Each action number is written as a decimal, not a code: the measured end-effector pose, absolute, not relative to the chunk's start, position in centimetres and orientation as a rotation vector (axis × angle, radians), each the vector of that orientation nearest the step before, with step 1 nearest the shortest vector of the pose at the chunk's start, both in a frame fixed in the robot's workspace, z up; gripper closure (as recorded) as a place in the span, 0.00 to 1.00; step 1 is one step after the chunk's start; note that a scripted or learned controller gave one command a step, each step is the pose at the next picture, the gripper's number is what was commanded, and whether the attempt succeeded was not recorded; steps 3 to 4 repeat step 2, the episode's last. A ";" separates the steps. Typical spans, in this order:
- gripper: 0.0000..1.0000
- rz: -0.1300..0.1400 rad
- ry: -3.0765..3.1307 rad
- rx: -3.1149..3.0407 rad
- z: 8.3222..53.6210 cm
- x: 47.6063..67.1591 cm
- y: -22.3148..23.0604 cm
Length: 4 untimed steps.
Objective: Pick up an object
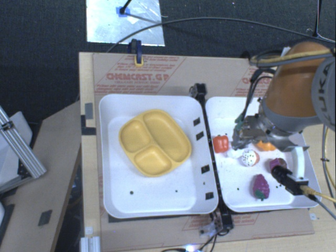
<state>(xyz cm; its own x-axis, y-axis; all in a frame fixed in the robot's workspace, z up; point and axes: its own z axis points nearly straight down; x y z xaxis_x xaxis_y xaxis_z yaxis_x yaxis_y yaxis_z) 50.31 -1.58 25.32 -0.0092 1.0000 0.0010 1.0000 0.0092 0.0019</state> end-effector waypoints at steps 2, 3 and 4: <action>1.00 0.002 2.233 2.211 23.0 52.0 10.2; 1.00 0.002 2.233 2.211 23.0 52.0 10.2; 1.00 0.002 2.233 2.211 23.0 52.0 10.2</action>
